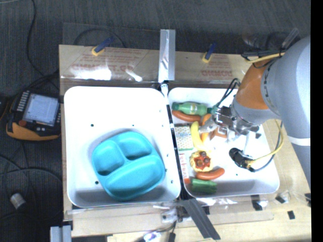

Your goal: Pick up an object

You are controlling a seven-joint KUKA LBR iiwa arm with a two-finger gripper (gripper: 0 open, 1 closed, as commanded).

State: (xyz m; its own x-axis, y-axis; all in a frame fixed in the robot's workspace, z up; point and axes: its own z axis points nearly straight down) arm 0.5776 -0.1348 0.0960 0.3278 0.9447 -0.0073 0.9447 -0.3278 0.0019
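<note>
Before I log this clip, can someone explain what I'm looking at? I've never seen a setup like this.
This is one camera fixed above a bench, looking down at a slant. Two shallow white bins sit side by side. The left bin holds a blue divided plate. The right bin holds toy food along its left side: a green bottle, a hot dog, a small pizza, a banana. The grey and orange robot arm reaches in from the right, its gripper low over the food. Whether it holds anything cannot be told.

Dark grey carpet [45, 14] surrounds the bench, with black cables [30, 4] trailing.
</note>
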